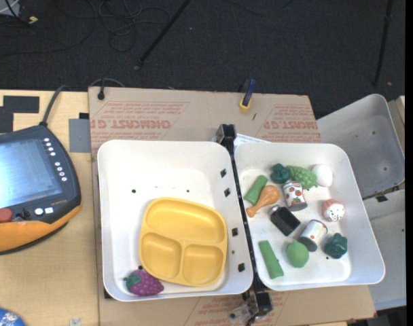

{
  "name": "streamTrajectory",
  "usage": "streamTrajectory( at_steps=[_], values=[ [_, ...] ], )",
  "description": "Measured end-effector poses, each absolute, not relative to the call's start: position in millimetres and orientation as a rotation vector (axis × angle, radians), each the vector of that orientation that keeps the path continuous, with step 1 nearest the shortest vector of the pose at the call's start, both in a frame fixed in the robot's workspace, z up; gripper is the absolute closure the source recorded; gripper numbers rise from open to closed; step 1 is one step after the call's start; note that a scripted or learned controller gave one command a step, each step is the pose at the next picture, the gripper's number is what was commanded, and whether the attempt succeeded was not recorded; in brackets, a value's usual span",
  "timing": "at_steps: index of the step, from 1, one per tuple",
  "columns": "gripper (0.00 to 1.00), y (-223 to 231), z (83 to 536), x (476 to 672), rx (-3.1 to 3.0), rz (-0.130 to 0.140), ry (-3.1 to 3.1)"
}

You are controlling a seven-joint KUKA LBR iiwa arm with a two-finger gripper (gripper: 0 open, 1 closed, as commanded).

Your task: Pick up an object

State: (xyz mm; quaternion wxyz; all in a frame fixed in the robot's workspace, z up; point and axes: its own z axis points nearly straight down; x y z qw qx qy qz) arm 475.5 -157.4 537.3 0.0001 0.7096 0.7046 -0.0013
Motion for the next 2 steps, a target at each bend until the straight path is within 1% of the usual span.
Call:
streamTrajectory(
  at_steps=[1, 2],
  values=[
    [1.0, -216, 537, 475.7, 2.227, -0.004, 2.216],
    [1.0, -215, 547, 476.3, 2.223, -0.003, 2.222]
  ],
)
